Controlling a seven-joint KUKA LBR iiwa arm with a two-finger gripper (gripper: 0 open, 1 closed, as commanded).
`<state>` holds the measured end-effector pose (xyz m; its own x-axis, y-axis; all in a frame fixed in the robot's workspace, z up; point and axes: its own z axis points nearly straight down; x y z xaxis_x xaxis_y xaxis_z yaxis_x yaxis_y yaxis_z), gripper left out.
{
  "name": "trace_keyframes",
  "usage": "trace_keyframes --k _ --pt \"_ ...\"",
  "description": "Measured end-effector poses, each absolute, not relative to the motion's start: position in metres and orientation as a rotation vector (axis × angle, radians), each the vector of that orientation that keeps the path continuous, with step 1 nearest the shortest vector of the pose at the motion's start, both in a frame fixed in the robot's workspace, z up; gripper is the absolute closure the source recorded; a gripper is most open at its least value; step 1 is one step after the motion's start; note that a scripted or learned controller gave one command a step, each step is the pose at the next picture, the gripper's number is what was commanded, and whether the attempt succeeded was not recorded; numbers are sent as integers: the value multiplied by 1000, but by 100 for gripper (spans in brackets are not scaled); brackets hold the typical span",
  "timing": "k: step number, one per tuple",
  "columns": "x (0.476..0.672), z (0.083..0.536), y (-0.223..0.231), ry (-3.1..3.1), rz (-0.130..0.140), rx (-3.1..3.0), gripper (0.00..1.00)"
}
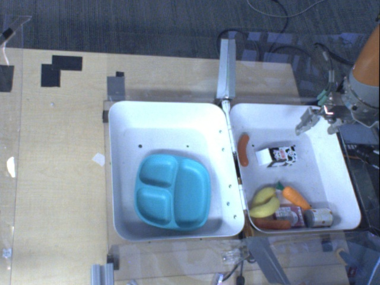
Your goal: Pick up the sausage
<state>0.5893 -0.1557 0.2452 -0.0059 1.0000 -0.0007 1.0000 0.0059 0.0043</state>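
Bench (59, 177): pale wood-look, matt. Both bins (166, 114): smooth white plastic, slight sheen. Divided tray (173, 190): glossy blue plastic. Sausage (243, 149): smooth, shiny reddish skin.

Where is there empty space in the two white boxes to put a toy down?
Left bin: bare white floor above the blue tray, up to the back wall. Right bin: bare floor right of the small carton, and between it and the back wall, below the gripper. The sausage hugs the left wall. The front is crowded: banana, carrot, can.
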Motion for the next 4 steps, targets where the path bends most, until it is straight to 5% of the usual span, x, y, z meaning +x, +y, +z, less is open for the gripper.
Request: trace_keyframes --k 1,2,3,4 --pt "552 117 -146 2194 3 2246 0" --pt "671 87 -130 2089 7 2338 0" --pt "580 90 -85 2104 14 2325 0" --pt "655 88 -93 2138 11 2290 0"
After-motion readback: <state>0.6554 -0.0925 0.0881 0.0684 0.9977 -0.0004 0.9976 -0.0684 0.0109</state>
